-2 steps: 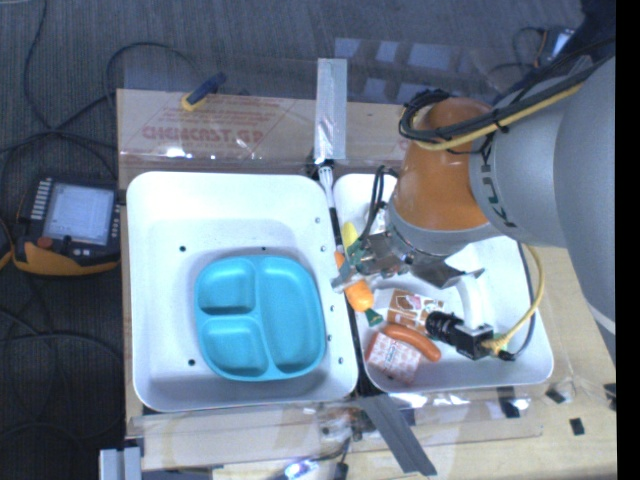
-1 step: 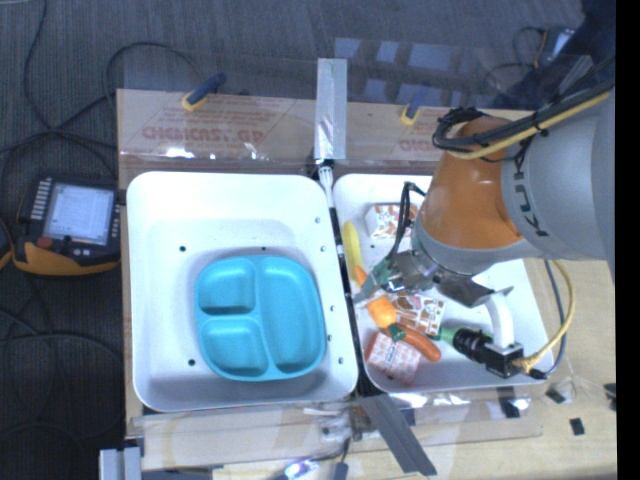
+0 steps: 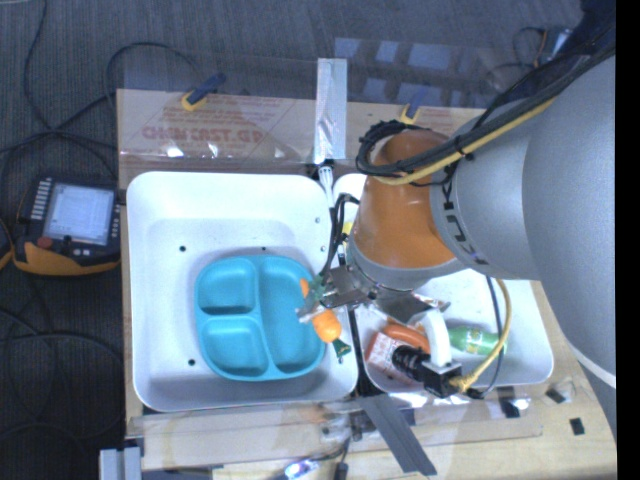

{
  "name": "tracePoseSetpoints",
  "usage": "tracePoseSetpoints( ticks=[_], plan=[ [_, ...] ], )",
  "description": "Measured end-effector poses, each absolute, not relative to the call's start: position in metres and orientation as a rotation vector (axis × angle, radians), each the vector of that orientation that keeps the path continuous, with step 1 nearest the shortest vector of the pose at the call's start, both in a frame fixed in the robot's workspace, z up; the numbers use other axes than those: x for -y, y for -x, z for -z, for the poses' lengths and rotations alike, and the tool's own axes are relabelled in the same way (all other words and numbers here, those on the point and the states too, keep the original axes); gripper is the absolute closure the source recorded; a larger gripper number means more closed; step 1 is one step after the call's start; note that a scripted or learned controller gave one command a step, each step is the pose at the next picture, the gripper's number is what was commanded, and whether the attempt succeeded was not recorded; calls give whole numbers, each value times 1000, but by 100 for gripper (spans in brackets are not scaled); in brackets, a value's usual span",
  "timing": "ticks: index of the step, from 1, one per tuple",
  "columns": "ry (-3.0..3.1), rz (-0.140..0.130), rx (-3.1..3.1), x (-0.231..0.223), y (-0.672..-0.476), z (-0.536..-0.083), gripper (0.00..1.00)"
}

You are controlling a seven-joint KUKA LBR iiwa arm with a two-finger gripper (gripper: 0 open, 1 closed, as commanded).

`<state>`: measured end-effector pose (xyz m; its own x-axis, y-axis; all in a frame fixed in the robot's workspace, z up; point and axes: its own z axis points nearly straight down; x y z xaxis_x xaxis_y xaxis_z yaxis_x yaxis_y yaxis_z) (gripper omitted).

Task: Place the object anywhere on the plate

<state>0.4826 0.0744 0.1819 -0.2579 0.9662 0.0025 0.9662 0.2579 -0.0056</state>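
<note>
Two white bins (image 3: 150, 268); one blue plate (image 3: 252, 316) (three compartments); one hand (image 3: 325, 303).

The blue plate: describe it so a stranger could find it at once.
Start at the two white bins side by side and take the left bin, away from the arm. The blue plate lies flat on its floor, toward the wall shared with the other bin. It is the sole blue thing there, rounded and split into three compartments, unlike the small orange object at its right edge.

Blue plate (image 3: 240, 313), orange object (image 3: 326, 325)
</note>
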Motion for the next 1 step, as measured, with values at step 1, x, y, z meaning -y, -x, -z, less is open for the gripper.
tracePoseSetpoints(
  ticks=[1],
  plan=[
    [1911, -5, 2487, -74, -483, -182, 0]
  ],
)
